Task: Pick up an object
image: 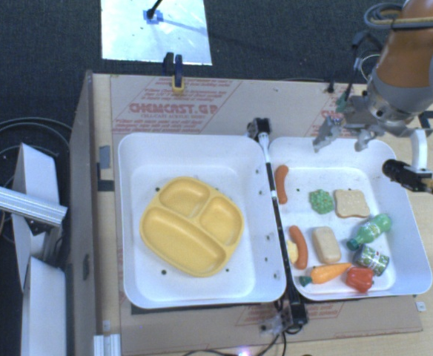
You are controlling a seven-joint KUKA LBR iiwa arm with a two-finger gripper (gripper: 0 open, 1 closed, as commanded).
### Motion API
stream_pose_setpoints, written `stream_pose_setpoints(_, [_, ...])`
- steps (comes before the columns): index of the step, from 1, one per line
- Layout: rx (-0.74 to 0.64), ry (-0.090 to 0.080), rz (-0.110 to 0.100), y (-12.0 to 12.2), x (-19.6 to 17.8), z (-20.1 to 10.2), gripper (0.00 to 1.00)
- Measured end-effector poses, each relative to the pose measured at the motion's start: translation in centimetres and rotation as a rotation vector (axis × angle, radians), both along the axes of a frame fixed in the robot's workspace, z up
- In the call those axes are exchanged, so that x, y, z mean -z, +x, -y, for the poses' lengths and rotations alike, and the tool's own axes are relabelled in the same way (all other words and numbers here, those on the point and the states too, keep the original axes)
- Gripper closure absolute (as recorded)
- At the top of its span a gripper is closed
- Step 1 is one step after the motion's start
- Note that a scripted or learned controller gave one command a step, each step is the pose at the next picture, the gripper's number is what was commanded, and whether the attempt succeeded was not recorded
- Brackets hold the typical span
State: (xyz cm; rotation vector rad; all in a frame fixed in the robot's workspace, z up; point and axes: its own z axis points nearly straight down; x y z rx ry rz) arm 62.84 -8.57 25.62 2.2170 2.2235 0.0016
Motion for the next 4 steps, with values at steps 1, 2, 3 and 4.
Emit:
stream_pose_setpoints(1, [0.002, 0.000, -0.003, -5.2, 10.1, 1.0, 0.00])
stream_pose_setpoints(2, [0.003, -0.002, 0.004, -5.5, 17.0, 1.4, 0.00])
stream_pose_setpoints(3, [0.002, 0.001, -0.003, -10.2, 17.2, 0.0, 0.00])
stream_pose_setpoints(4, [0.000, 0.000, 0.001, -1.6, 17.1, 0.5, 0.00])
